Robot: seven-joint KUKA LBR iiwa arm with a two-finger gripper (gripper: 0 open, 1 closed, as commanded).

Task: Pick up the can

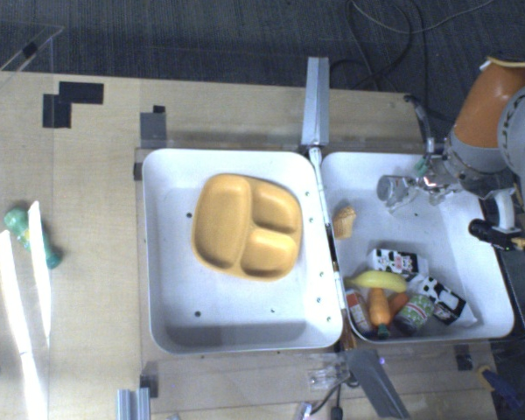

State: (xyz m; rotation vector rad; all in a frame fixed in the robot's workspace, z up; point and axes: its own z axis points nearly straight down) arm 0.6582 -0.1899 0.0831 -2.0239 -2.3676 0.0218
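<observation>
The can (414, 314), small with a green and dark label, lies in the right bin (481, 261) near its front edge, packed among other items. My metal gripper (395, 189) hovers over the back part of that bin, well behind the can and apart from it. Nothing shows in it. The grey arm with its orange band (490, 112) comes in from the right.
Around the can lie a banana (378, 280), an orange carrot-like piece (380, 306), a red-capped bottle (357, 309) and two black-and-white cartons (395, 260) (444, 298). A tan lump (344, 220) sits by the divider. A yellow divided tray (247, 226) is in the left bin (171, 322).
</observation>
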